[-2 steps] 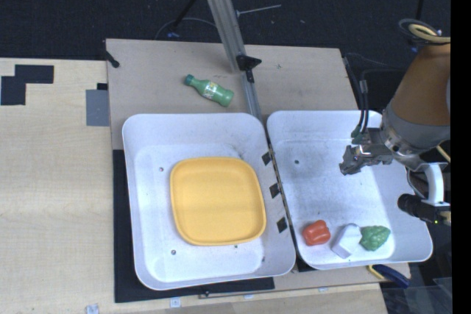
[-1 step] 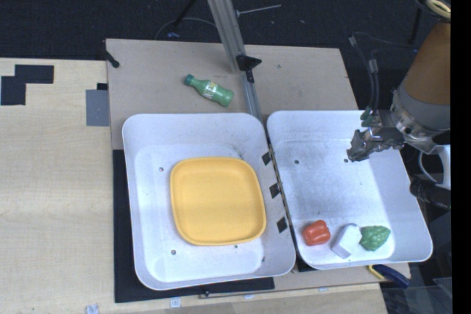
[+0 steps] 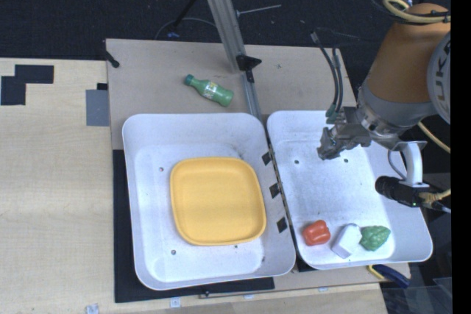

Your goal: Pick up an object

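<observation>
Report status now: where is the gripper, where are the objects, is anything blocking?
Gripper over right bin, upper part, nothing held. Red object, white block, green object along bin's near edge. Yellow plate in left bin. Path unobstructed.

The arm (image 3: 408,62) is reaching in from the right side of the view, its orange band showing broad and rounded near the top, just above the grey wrist section. The wrist is angling downward and to the left, over the upper part of the right bin (image 3: 309,195). The gripper (image 3: 330,147) is hanging at the end of the wrist, dark and compact, pointing down toward the right bin's floor near its upper middle. Black cables are running up from the gripper along the wrist.
</observation>
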Robot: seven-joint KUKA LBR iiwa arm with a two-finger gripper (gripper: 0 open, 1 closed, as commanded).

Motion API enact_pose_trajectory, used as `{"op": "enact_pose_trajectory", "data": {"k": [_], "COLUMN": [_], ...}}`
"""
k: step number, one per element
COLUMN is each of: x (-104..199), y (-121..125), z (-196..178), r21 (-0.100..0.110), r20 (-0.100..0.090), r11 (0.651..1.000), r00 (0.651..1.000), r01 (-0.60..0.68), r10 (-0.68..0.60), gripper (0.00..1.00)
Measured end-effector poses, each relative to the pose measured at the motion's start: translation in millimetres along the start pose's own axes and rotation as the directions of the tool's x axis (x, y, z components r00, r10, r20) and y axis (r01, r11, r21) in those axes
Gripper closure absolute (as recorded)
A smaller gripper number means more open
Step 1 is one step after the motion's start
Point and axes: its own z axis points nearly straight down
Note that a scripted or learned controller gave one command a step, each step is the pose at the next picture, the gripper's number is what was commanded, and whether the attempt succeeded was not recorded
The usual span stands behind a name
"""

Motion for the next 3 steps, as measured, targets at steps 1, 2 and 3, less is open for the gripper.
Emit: {"op": "enact_pose_trajectory", "data": {"k": [1,2,3], "x": [43,90,151], "y": [8,1,4], "z": [10,13,20], "r21": [0.002,0.001,0.001], "r20": [-0.001,-0.001,0.0], "r11": [1.0,1.0,1.0], "r00": [1.0,1.0,1.0], "r01": [-0.001,-0.001,-0.001], "r10": [0.001,0.001,0.001], "gripper": [1.0,1.0,1.0]}}
